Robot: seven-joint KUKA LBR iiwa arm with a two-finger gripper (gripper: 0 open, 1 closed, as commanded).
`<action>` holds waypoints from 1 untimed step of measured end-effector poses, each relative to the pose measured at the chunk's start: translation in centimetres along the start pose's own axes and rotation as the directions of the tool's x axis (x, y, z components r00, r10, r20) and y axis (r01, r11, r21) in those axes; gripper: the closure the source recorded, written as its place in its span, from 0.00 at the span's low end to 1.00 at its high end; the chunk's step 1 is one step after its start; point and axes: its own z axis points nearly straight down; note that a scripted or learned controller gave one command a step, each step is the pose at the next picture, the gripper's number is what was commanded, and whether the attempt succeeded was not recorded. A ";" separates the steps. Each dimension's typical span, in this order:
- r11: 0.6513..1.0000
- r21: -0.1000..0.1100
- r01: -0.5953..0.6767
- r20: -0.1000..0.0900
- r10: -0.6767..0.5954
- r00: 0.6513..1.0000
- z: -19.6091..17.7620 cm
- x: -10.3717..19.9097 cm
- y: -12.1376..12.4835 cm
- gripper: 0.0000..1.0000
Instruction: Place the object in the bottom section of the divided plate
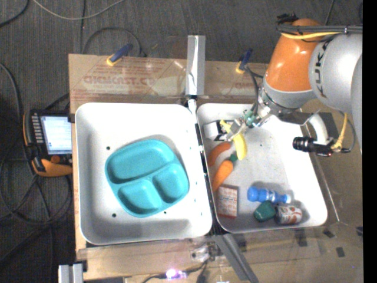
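A teal divided plate [125,168] lies in the left bin [88,128], with one large section at its upper left and two smaller ones along its lower right. My gripper [240,130] hangs over the upper left part of the right bin [294,170]. Its fingers are closed on the top end of a yellow banana [239,148], which dangles below them above an orange carrot-like piece [219,152]. The gripper is well to the right of the plate, across the wall between the bins.
In the right bin lie a second orange carrot [223,171], a small brown box [227,200], a blue bottle [264,194], a green item [263,213] and a can [289,214]. A dark and white object [219,128] sits beside the gripper.
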 end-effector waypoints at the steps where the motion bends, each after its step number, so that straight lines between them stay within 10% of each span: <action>1: 0.997 0.002 0.080 0.000 -0.080 0.997 0.1 7.1 0.0 1.00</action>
